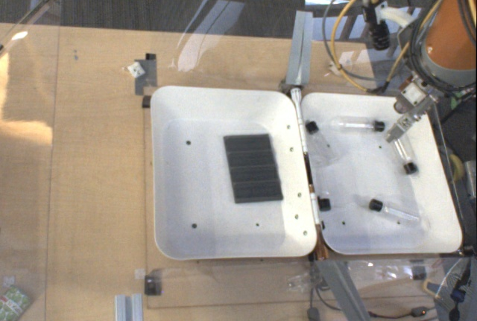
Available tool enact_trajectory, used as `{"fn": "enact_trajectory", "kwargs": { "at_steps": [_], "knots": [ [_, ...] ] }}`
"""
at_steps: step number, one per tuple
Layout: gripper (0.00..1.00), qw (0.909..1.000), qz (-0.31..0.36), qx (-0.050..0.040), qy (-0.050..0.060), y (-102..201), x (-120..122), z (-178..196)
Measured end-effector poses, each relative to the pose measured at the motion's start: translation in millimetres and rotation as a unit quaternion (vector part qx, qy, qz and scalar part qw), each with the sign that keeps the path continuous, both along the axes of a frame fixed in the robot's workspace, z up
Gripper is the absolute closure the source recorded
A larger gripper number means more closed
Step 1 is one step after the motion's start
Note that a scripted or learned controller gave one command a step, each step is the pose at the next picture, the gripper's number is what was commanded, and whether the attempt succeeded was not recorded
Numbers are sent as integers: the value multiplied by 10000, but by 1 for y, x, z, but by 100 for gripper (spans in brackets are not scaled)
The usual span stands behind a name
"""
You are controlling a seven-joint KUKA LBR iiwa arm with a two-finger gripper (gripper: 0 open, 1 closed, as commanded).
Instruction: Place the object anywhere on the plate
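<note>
A dark grey ribbed plate (253, 167) lies flat in the middle of the left bin (171, 185). Three clear tubes with black caps lie in the right bin (350, 234): one near the back (356, 124), one at the right side (407, 159), one toward the front (390, 211). My gripper (398, 129) hangs over the back right of the right bin, between the back tube's cap and the right-side tube. Nothing is visibly held in it.
A metal divider post (300, 51) stands behind the gap between the bins. Yellow and black cables (350, 14) loop at the back right. Small black pieces (311, 126) (324, 203) sit at the right bin's left wall.
</note>
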State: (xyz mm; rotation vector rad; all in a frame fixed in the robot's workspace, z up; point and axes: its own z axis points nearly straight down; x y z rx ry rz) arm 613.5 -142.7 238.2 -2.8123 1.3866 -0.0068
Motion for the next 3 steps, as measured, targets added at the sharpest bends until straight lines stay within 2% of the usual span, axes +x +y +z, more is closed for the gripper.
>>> {"fn": "enact_trajectory", "kwargs": {
  "at_steps": [1, 2, 3],
  "knots": [
    [100, 9993, 369, -11, -34, 62, 16, -148],
    [100, 9980, -625, 8, 6, 146, 45, -41],
    [100, 9968, 798, 4, 11, 210, 10, -53]
  ]
}}
